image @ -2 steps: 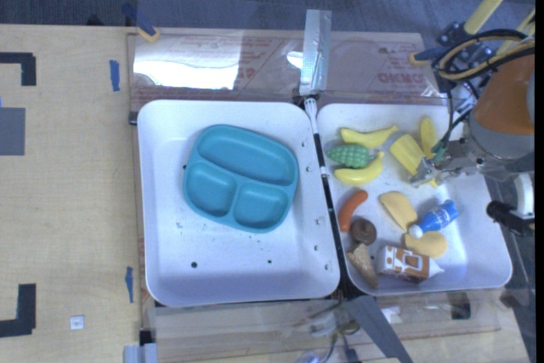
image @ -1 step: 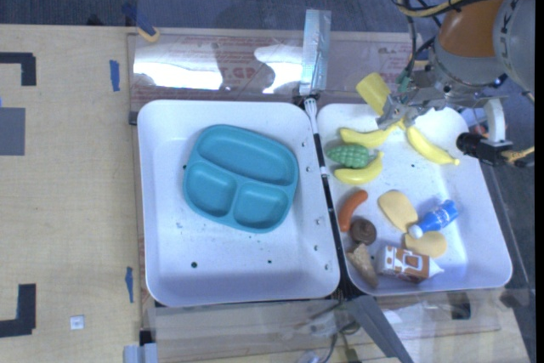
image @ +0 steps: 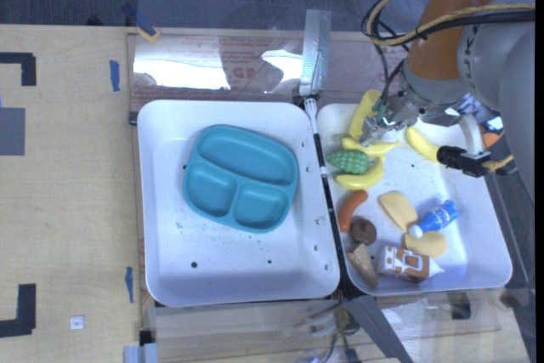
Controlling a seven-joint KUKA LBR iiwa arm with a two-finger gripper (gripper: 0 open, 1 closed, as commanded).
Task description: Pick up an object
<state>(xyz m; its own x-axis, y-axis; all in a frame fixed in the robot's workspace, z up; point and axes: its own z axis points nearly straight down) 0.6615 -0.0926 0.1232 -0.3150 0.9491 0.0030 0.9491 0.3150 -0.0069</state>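
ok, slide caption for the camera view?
KUKA arm's gripper lowered over toy bananas in the right bin; blue divided plate in the left bin.

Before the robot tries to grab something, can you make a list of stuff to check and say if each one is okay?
1. Gripper is over the toys: ok, it sits low at the far left of the right bin, among the yellow bananas.
2. Something is already between its fingers: cannot tell, the wrist hides them.
3. Toy is easy to single out: not ok, the green toy and the bananas are bunched together.
4. Room beside the bin's wall: not ok, that pile lies close against the left wall.
5. Somewhere to put it: ok, the blue divided plate in the left bin has nothing on it.
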